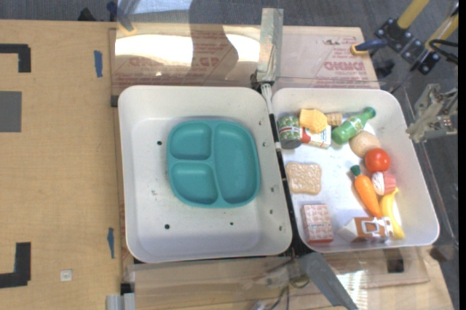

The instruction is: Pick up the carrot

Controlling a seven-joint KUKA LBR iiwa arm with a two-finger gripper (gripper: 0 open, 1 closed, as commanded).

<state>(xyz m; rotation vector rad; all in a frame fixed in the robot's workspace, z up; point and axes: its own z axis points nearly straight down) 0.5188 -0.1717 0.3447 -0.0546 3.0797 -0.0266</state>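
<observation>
One carrot [365,193] lies in the right bin [419,177]; one tray [214,161] fills the left.

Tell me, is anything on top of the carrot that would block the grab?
Nothing lies on top of the carrot; it is open from above. But it is crowded: the tomato sits at its upper end, the banana lies along its right side, and the juice box is at its lower tip.

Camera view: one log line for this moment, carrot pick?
target: orange toy carrot | place: right white bin, between red tomato and yellow banana | picked: no | left bin: teal divided plate
</observation>
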